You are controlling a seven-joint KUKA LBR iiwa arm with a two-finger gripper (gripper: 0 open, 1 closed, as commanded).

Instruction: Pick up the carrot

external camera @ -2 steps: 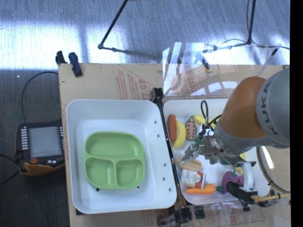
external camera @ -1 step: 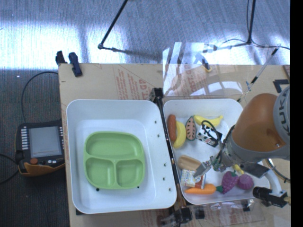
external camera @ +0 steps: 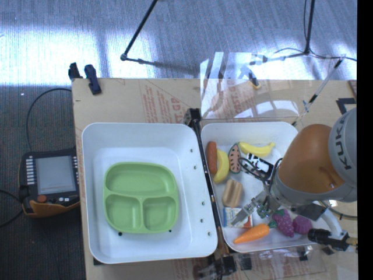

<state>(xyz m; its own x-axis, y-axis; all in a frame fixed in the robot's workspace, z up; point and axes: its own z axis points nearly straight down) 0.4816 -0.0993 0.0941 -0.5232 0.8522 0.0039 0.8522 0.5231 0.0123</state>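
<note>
From the camera above the bench, the gripper point(external camera: 254, 209) hangs low in the right bin point(external camera: 285, 128), its metal fingers point(external camera: 250, 206) reaching toward the bin's near left part. They stand a little apart with nothing between them, and they sit just above the carrot point(external camera: 252, 234) without clearly touching it. The carrot lies flat near the bin's front wall, its long axis running left to right with a slight rise; the thick end points right toward the purple grapes point(external camera: 288, 223), the narrow tip left. A hot dog bun point(external camera: 232, 192) lies just behind the fingers, a banana point(external camera: 256, 149) farther back. The left bin point(external camera: 140, 134) holds a green divided plate point(external camera: 140, 197)
</note>
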